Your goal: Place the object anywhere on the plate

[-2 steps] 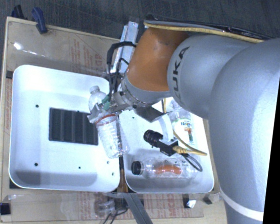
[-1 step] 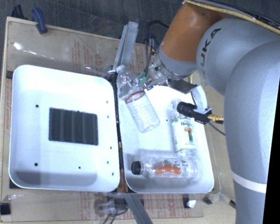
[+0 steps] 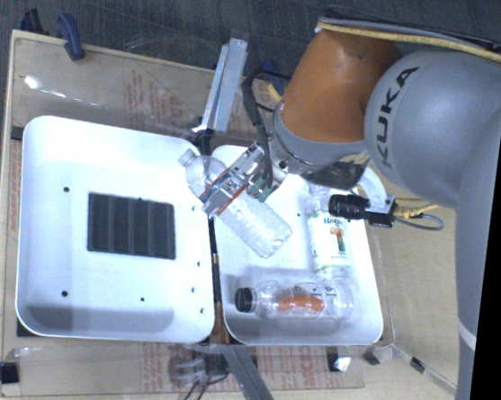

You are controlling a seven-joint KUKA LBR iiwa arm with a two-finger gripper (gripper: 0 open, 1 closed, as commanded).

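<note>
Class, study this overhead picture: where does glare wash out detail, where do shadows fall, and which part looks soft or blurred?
Camera view: the white left bin is bright enough to lose surface detail, with a grey shadow along its near edge; the clear bottles, like the lying bottle, show small highlights; the arm, nearest the lens, looks soft; the end effector is small and hard to resolve.

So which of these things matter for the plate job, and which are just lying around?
Belonging to the job:
- hand
- clear bottle right at the hand, probably the object to move
- dark ribbed plate in the left bin

Lying about, in the right bin:
- black-capped bottle
- white labelled bottle
</note>
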